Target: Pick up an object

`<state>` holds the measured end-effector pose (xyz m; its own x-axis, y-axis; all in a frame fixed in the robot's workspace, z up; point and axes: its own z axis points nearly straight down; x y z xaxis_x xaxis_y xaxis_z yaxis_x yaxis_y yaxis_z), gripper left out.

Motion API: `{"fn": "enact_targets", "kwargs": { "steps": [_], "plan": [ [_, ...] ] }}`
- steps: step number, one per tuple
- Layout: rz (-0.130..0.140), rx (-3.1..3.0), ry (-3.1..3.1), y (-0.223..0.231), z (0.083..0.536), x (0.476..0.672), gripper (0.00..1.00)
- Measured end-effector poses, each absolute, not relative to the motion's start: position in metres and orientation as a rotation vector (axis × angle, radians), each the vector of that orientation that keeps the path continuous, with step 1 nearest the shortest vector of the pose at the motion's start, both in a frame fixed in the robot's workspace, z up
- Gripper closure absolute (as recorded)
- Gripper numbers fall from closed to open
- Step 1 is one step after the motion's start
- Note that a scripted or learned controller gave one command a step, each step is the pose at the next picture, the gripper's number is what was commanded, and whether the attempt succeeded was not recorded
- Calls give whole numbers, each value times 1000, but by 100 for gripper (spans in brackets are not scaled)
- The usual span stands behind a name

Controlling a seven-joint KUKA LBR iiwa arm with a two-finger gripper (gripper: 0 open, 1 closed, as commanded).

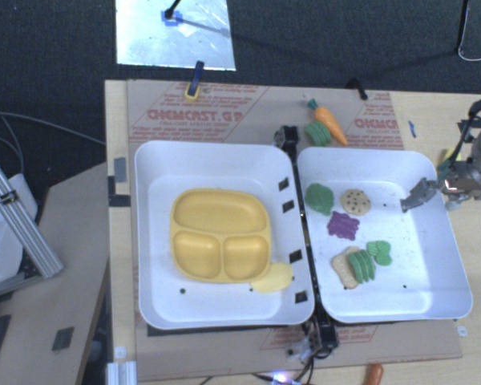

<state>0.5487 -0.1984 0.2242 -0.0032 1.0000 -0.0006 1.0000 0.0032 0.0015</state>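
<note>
Camera view: The desk [120, 207] carried two white bins side by side. The left bin [156, 291] held a yellow tray [221, 235] with three compartments, set near the bin's middle. A yellow piece [272, 277] lay against the tray's front right corner, close to the bin's right wall.

The right bin [433, 291] held the loose objects, all in its left half. A green leaf [319, 198] lay near the bin's left wall toward the far side. A cookie [355, 202] lay just beside it on the right. A purple piece [343, 226] lay just in front of those two. A tan slab [344, 269] lay toward the front, with a ribbed green piece [362, 264] resting on it. A small green piece [379, 252] touched the ribbed one on the right.

A carrot [329, 123] lay on the desk beyond the right bin's far edge.

The gripper [419, 194] hung over the right bin's far right area, near its right wall, well apart from the objects. Nothing was visible between the fingers. Whether the fingers were apart or together could not be determined.

A blue and yellow clamp [195, 81] sat at the desk's far edge.
</note>
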Motion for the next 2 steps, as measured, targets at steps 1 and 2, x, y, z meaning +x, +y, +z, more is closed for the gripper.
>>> {"fn": "enact_targets", "kwargs": {
  "steps": [1, 2],
  "plan": [
    [0, 2216, 2236, -121, 209, 485, 0],
    [-4, 2224, 2222, -155, 105, 503, 0]
  ]
}}
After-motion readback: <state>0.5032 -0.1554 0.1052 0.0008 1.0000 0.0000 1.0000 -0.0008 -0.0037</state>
